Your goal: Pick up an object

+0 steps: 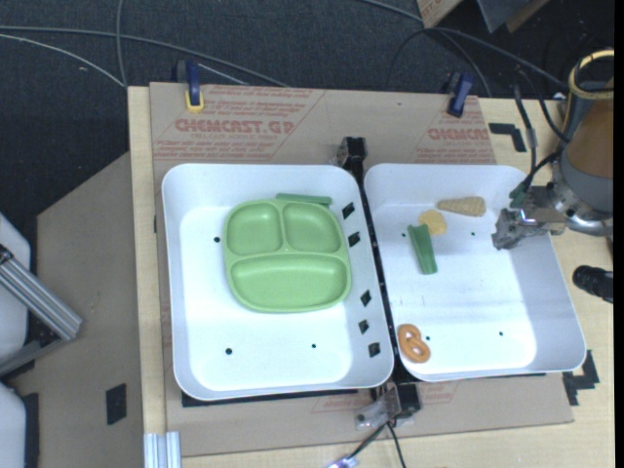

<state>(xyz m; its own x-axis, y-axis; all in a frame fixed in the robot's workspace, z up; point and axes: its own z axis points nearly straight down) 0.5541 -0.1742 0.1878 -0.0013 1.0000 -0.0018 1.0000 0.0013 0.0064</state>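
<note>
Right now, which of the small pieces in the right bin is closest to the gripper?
The tan cone-shaped piece, lying near the back of the right bin, sits closest to the gripper. The yellow piece, green stick and orange pretzel all lie farther away.

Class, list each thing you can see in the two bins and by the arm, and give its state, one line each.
green divided plate: flat in the left bin, nothing in its compartments
green stick: lying in the right bin
yellow piece: lying by the stick's upper end
cone: on its side
pretzel: flat, front-left corner
gripper: at the right bin's far right edge
</note>
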